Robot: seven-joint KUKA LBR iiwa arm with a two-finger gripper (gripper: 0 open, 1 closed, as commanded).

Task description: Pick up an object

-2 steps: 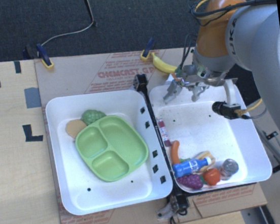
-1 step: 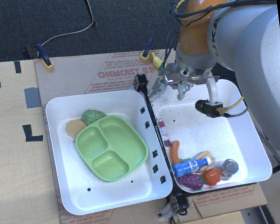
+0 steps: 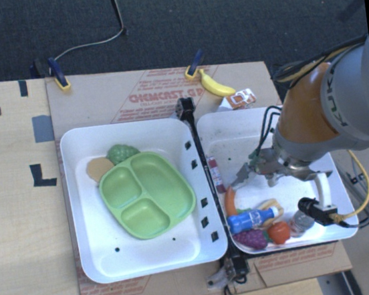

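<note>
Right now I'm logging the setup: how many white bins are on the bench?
2. The left bin holds a green divided tray; the right bin holds small items, with the arm reaching over it and possibly hiding some.

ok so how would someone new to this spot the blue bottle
Start at the right white bin, the one under the grey and orange arm. Along its near edge lies a row of small items: the blue bottle lies on its side there, just above the purple grapes and left of the red tomato. It is the one blue thing in the bin.
</note>
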